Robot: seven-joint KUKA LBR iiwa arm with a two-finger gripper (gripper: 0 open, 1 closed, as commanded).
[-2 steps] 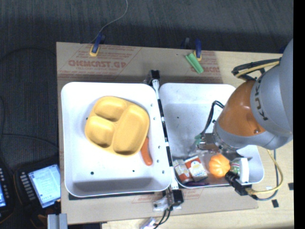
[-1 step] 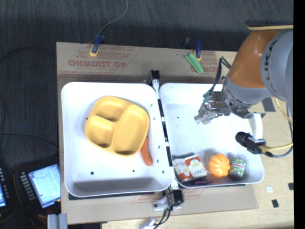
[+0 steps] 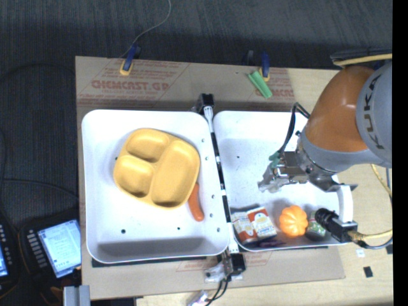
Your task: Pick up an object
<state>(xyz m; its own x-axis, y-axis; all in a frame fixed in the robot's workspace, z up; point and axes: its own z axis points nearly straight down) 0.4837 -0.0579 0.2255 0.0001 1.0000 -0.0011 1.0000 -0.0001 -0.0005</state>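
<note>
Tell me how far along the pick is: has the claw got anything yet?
Done: the arm has reached into the right bin. In hand: nothing visible in the claw, which sits over bare bin floor, up and left of the orange pumpkin-like toy and the small carton. Left: come down on an object, close and lift. The yellow tray and the carrot lie in the left bin.

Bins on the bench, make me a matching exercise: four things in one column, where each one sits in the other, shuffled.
Things:
1. yellow divided tray
2. small orange pumpkin
3. orange carrot
4. claw

Places:
A. near edge of the right bin
B. above the right bin's floor
C. middle of the left bin
D. left bin, beside the tray's right edge

Pairs: 1-C, 2-A, 3-D, 4-B
</note>
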